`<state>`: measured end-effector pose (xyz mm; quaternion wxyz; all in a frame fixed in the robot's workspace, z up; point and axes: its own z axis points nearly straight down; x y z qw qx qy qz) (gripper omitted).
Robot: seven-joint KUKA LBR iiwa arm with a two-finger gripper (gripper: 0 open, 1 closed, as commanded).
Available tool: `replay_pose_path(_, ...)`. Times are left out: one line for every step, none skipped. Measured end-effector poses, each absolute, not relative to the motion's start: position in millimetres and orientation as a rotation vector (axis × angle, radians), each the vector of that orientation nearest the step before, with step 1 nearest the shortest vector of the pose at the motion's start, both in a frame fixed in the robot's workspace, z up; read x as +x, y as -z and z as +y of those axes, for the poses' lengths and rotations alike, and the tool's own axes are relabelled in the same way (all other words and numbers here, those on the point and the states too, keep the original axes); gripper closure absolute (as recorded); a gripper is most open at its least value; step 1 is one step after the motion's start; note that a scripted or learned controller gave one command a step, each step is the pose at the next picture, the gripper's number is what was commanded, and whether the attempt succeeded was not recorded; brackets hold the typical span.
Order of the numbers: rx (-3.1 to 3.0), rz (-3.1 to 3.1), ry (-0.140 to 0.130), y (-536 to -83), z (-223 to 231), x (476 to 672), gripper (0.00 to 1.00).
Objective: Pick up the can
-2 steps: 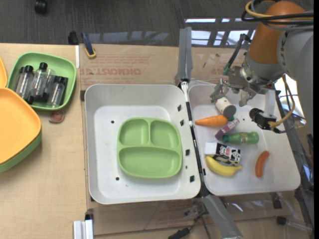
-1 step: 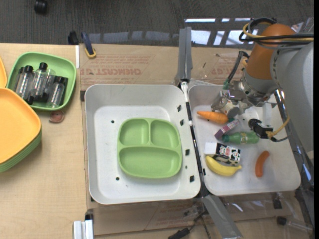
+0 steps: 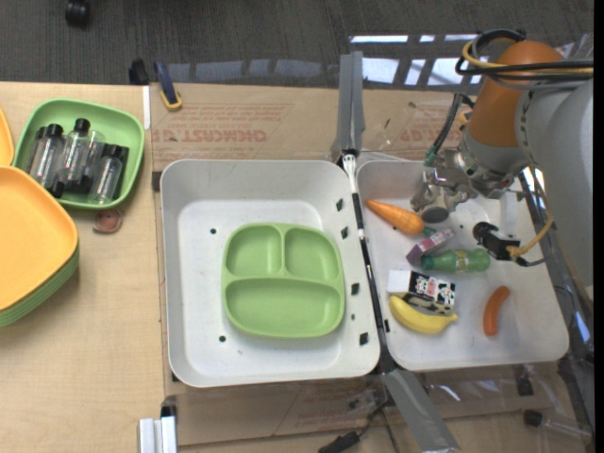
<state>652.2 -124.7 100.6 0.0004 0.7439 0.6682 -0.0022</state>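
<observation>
The gripper point(image 3: 433, 198) hangs low over the far end of the right bin point(image 3: 538, 347). It is dark and bunched up from this far, so I cannot tell if it is spread wide or closed up.

Right under the gripper's tip is a small grey round thing that looks like the can point(image 3: 437, 214). I cannot tell if the two touch.

Just beside the gripper, toward the middle of the bench, lies an orange carrot point(image 3: 395, 216). A bit nearer the camera than the gripper are a purple and green thing point(image 3: 429, 246) and a green bottle point(image 3: 461, 260). Farther that way are a black and white box point(image 3: 434, 291), a yellow banana point(image 3: 421, 315) and a red sausage point(image 3: 494, 310).

Well away from the gripper, the left bin point(image 3: 189, 347) holds a green plate point(image 3: 283, 281) with three parts.
</observation>
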Motion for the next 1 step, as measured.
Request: replay_pose_path(2.29,2.15,0.004,-214.4,-80.0,658.7,1.0)
